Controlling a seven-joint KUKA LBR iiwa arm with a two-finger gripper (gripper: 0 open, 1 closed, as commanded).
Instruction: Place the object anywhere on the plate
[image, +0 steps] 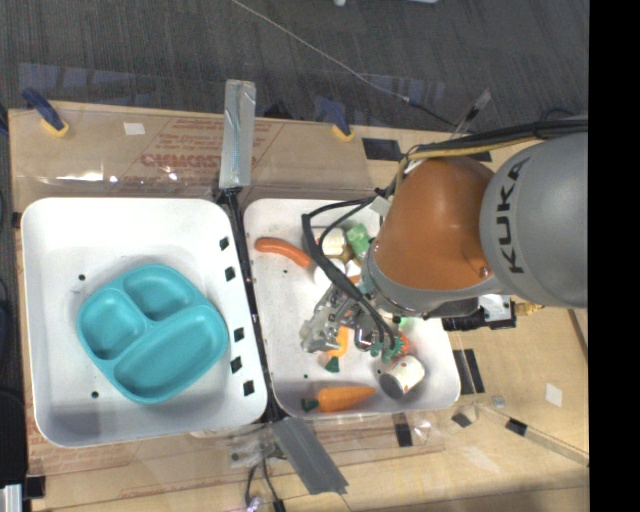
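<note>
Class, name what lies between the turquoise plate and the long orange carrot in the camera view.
Between the plate and the carrot run the two bins' adjoining walls, edged with black clips.

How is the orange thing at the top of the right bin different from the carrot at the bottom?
The orange thing at the top is thin and bent like a worm, while the carrot is thicker and straight. The carrot has a green end; the top one shows none. The top one lies near the bin's far left corner, the carrot along its near edge. Both are orange and lie flat in the right bin.
</note>
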